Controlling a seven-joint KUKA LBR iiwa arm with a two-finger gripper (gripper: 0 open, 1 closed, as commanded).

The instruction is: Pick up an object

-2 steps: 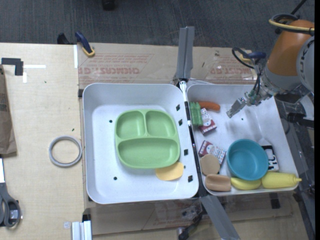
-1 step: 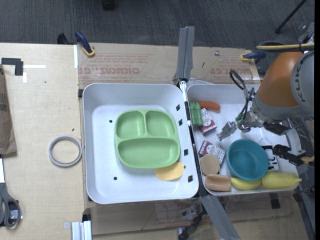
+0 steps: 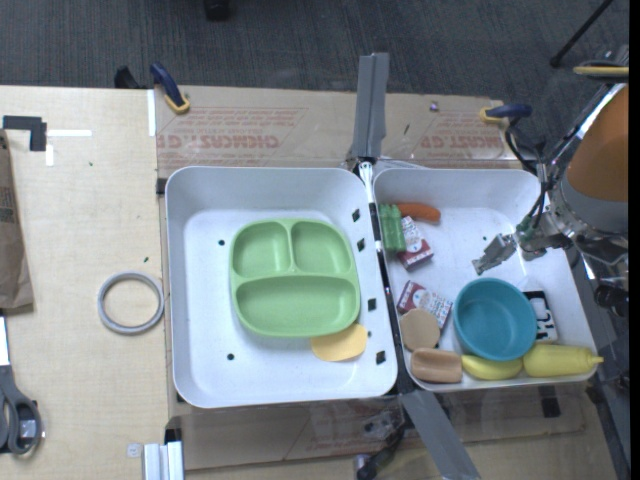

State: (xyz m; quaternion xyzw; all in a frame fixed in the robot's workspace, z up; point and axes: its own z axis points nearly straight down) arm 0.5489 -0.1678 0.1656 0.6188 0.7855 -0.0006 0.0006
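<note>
Cardboard (image 3: pixel 300 128) under both bins, printed in mirrored red letters, too faint to read for sure. Tape ring (image 3: pixel 131 301) flat on the bench (image 3: pixel 80 208), well left of the left bin (image 3: pixel 185 288). Green divided plate (image 3: pixel 295 278) inside that bin, yellow disc (image 3: pixel 340 344) touching its lower edge; open white floor along the bin's left and top walls. Right bin (image 3: pixel 460 183): small cartons (image 3: pixel 412 244), print illegible; blue bowl (image 3: pixel 494 318) near the front wall, banana (image 3: pixel 560 360) and bread roll (image 3: pixel 436 366) crowded against that wall. Clear floor at upper middle. Gripper (image 3: pixel 497 251) low over that bare patch, just above the bowl, fingers slightly parted, nothing between them.
</note>
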